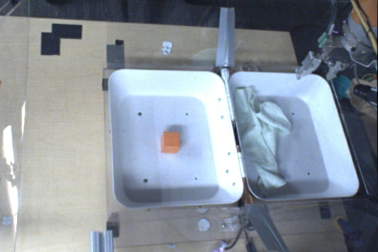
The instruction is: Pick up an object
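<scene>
The claw [316, 62] is seen at the far right corner of the right white bin [339, 127], just outside its rim, at about 2 o'clock from the centre of the view. Whether it is released or clenched cannot be told; the metal parts there are too small and cluttered, and nothing is seen held in it. Two candidates are available. A crumpled pale grey-green cloth [261, 133] lies in the left half of the right bin, against the wall next to the divider, with its long axis running roughly 12 to 6 o'clock. From the claw it lies at about 7 o'clock, and it is judged the nearer target. A small orange cube [170, 142] sits alone near the middle of the left white bin [118, 127], apart from every wall, at about 8 o'clock from the claw and well beyond the cloth. A reach across the divider would be needed for it. No pick is under way yet.
</scene>
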